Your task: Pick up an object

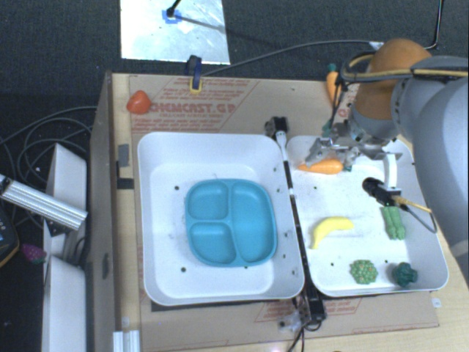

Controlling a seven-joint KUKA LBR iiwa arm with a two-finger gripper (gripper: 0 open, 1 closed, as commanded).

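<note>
In the right bin point(432, 259) an orange carrot point(322, 167) lies near the far left corner. My gripper point(332, 158) hangs right over it, fingers spread open to either side of the carrot's far end, nothing lifted. Also in this bin are a yellow banana point(331, 229) in the middle, a long green vegetable point(393, 222) at the right, a light green broccoli head point(363, 271) and a dark green piece point(404, 273) along the near wall.
The left bin point(157, 196) holds a blue divided plate point(229, 221). An orange ball-like object point(138, 103) sits on the cardboard behind the left bin. The wall between the bins point(291, 196) runs just left of the carrot.
</note>
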